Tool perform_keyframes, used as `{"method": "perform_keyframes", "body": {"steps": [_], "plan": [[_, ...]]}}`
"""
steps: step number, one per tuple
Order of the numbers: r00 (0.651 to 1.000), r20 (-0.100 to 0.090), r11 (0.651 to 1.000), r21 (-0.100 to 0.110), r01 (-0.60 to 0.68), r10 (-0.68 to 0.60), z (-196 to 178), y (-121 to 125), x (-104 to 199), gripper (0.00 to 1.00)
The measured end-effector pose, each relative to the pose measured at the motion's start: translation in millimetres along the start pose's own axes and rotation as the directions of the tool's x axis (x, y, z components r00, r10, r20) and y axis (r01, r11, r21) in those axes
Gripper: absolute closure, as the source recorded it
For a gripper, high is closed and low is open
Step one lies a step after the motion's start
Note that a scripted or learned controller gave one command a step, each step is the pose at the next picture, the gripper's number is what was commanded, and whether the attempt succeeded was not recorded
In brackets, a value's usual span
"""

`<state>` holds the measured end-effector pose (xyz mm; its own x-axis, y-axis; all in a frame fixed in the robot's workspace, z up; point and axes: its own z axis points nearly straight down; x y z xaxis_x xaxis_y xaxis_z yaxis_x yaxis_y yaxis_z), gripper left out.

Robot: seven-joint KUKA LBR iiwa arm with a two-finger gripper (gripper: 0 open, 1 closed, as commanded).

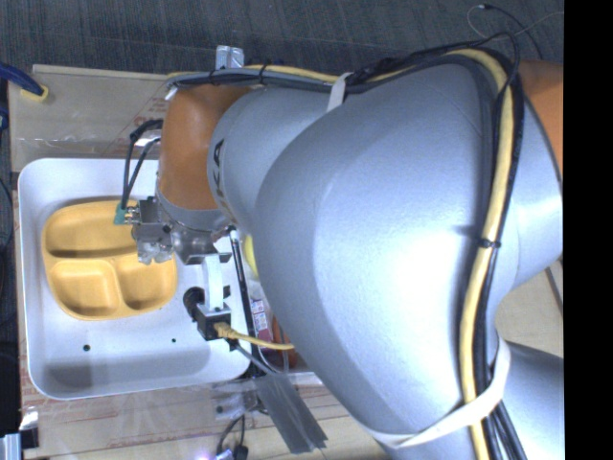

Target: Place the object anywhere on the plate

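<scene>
Gripper (153, 238) sits over the right edge of the yellow divided plate (91, 266) in the left white bin (115, 362). Can't tell finger state, arm (383, 238) blocks it. Object can't be made out

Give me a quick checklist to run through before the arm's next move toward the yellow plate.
1. Plate in the left bin: ok, the yellow divided plate lies flat there.
2. Plate compartments free: ok for the visible parts; the right edge is hidden by the arm.
3. Gripper over the plate: ok, it hangs at the plate's right edge.
4. Object in the gripper: cannot tell, none shows.
5. Right bin contents: cannot tell, the arm covers it.
</scene>
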<state>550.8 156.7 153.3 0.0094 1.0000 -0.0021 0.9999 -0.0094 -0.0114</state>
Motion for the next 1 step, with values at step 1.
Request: {"method": "perform_keyframes", "body": {"steps": [1], "plan": [[0.943, -0.001, 0.943, -0.002, -0.332, 0.332, 50.0, 5.5, 21.0, 1.00]]}}
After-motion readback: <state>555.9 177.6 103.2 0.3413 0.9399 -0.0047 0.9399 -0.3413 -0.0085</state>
